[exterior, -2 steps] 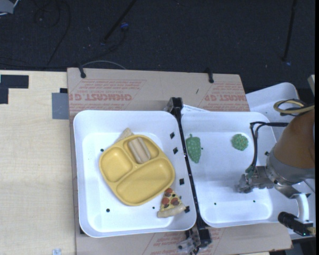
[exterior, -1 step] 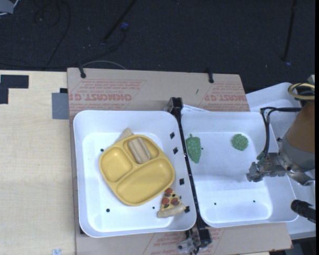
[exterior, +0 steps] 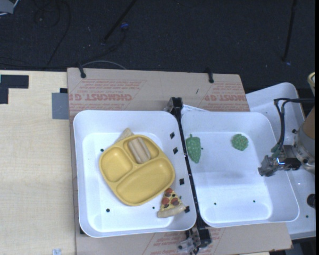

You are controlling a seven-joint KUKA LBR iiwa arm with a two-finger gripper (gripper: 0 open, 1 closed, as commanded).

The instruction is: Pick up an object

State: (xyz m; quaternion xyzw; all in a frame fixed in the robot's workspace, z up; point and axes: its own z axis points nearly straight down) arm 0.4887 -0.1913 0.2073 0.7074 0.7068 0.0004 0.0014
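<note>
Bins of shallow white plastic sit side by side on the counter. The left bin (exterior: 87, 195) holds a yellow divided plastic plate (exterior: 137, 170) with a tan hot-dog toy (exterior: 139, 150) in one compartment, and a toy pizza slice (exterior: 171, 204) beside it. The right bin (exterior: 239, 211) holds a green leafy toy (exterior: 193, 147) and a green round toy (exterior: 240, 142). The end effector (exterior: 267, 168) hovers at its right wall; I cannot tell how it is set.
</note>
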